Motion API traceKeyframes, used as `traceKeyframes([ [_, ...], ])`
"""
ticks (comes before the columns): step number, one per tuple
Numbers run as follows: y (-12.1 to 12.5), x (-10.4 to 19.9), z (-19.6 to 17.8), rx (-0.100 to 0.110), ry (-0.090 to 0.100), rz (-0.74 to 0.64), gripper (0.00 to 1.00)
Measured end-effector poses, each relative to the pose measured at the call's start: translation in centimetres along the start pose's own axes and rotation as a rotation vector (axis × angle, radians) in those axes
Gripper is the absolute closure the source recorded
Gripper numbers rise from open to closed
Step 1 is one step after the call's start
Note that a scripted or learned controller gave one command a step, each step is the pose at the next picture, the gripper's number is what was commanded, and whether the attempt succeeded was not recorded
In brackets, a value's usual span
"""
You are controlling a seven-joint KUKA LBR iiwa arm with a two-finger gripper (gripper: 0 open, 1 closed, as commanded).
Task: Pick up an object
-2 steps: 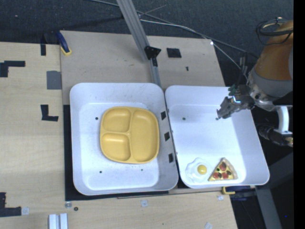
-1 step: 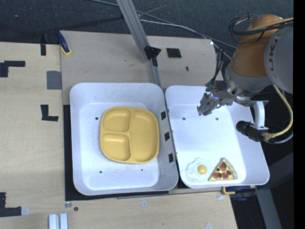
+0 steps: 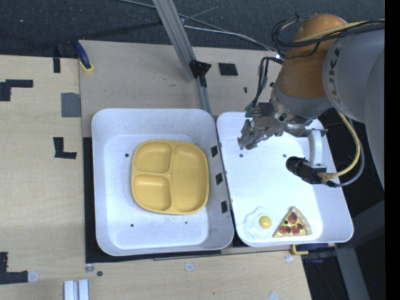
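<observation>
Your arm enters from the right and its grey body and orange band cover the far right corner of the right bin [image 3: 275, 174], so whatever lies under the wrist there is hidden from you. The gripper [image 3: 245, 139] hangs over that bin's far left part; its fingers are dark, small and blurred together, and you cannot tell whether they stand apart or together. Nothing can be seen between them. Two toy foods sit at the bin's near edge, well apart from the gripper: a fried egg [image 3: 257, 222], roundish with no clear long axis, and just beside it on the right a pizza slice [image 3: 292, 223], its tip pointing toward the far side, wide crust end nearest you. The left bin [image 3: 112, 186] holds a yellow divided plate [image 3: 170, 176], lying flat, compartments up.
</observation>
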State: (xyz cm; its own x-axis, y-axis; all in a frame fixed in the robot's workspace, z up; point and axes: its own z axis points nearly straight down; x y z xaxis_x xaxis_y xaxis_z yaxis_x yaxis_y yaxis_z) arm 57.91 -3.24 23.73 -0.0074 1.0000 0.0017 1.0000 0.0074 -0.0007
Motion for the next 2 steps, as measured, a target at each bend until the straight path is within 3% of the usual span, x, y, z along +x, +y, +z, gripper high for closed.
traceKeyframes([
  [2,1.1,10.1,0.1,0.000,0.000,0.000,1.00],
])
